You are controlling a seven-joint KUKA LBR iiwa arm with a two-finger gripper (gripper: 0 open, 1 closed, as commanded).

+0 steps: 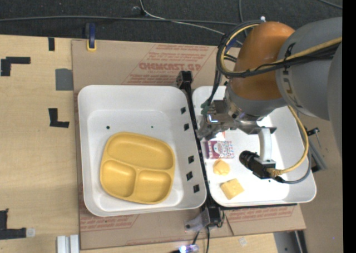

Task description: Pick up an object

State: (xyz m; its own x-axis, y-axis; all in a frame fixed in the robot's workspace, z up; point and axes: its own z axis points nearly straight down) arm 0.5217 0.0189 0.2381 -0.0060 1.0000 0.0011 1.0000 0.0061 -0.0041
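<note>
Gripper [214, 125] low in right bin [297, 193], just above purple packet [218, 148]; jaws' state impossible to tell. Packet lying flat beside the bin's left wall, probably light, thin, slippery; best pinched across short edges.

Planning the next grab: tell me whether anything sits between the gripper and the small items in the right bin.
Nothing visible does. The gripper hangs right above the pink-and-white printed packet; the two yellow food pieces lie uncovered just beyond it.
</note>
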